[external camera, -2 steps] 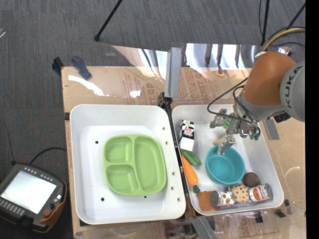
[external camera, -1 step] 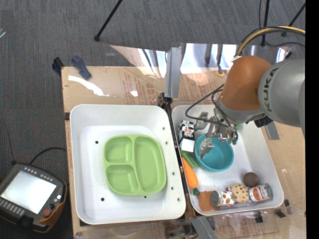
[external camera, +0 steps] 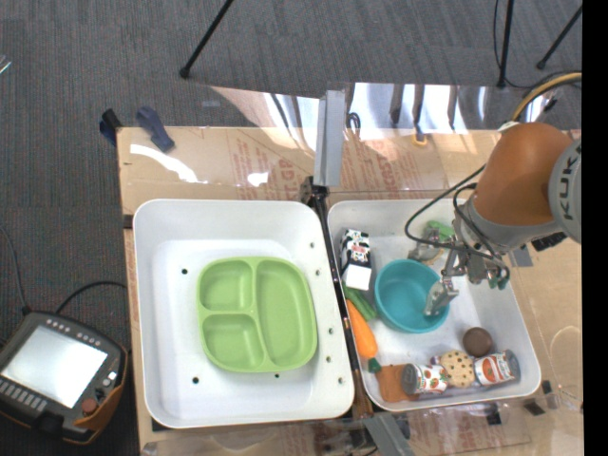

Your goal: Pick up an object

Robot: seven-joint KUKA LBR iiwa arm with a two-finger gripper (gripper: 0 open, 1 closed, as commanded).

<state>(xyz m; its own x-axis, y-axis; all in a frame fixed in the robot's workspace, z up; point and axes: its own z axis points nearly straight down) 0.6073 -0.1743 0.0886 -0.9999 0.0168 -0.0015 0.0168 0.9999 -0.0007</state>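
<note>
you'll find the gripper (external camera: 438, 300) low over the right bin (external camera: 521, 331), its tip at the right inner wall of the teal bowl (external camera: 408, 295); whether the jaws are wide or narrow, you cannot tell from this slant. around the bowl the bin is crowded. just left of it stands a black-and-white cow carton (external camera: 356, 258), and below that an orange carrot (external camera: 362, 330) lies along the bin's left wall. a small green thing (external camera: 439, 229) sits behind the arm's cables near the far wall. to the bowl's lower right you see a brown ball (external camera: 477, 340), and along the near wall a row: a small can (external camera: 423, 379), a cookie (external camera: 457, 369) and a red-labelled can (external camera: 496, 368). the left bin (external camera: 161, 245) carries a green divided plate (external camera: 256, 313). both bins rest on a cardboard-covered surface (external camera: 218, 160) over grey carpet (external camera: 95, 46), with a handheld pendant (external camera: 59, 376) at the lower left and tripod legs (external camera: 214, 36) at the back.
</note>
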